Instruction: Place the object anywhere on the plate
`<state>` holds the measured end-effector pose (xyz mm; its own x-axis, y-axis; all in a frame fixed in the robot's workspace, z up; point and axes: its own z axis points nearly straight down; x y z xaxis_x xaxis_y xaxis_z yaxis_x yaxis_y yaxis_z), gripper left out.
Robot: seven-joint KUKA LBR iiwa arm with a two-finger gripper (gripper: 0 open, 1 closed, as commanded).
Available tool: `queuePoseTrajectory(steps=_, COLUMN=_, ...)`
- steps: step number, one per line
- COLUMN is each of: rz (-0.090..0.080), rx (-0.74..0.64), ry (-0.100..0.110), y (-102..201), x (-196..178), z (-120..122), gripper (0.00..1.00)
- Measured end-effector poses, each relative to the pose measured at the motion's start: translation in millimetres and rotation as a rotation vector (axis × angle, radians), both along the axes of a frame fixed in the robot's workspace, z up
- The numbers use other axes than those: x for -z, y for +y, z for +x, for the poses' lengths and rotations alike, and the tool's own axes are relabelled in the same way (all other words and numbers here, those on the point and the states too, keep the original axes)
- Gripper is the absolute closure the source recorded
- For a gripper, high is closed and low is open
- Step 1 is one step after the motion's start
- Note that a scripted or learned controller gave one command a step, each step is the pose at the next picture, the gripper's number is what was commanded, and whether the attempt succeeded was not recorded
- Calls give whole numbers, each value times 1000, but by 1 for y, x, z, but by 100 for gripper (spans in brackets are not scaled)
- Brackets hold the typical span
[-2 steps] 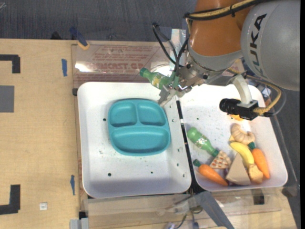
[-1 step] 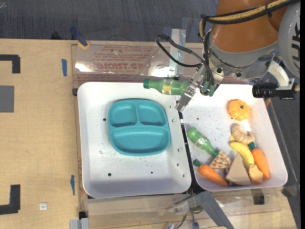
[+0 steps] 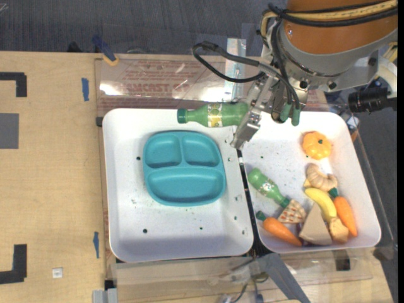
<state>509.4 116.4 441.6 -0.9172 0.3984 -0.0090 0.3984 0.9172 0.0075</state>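
Note:
A teal divided plate point(image 3: 184, 168) lies in the left bin point(image 3: 126, 232), with nothing on it. A green bottle with a yellow label point(image 3: 211, 115) lies sideways along that bin's back edge, just behind the plate. Its right end is hidden behind my gripper point(image 3: 243, 131). The gripper hangs over the divider between the two bins, at the plate's back right corner. From this angle I cannot tell whether the bottle is in its grasp or only rests beside it.
The right bin point(image 3: 360, 169) holds a smaller green bottle point(image 3: 268, 188), an orange pumpkin point(image 3: 317, 144), a ginger root point(image 3: 320, 178), a banana point(image 3: 322, 202), two carrots point(image 3: 281, 230), and a tan wedge point(image 3: 315, 229). Cables point(image 3: 214, 55) loop behind the bins.

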Motion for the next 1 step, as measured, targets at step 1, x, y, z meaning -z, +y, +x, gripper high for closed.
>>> queuePoseTrajectory(steps=1, rz=-4, rx=-413, ry=-2, y=17, x=-47, z=-12, gripper=100)
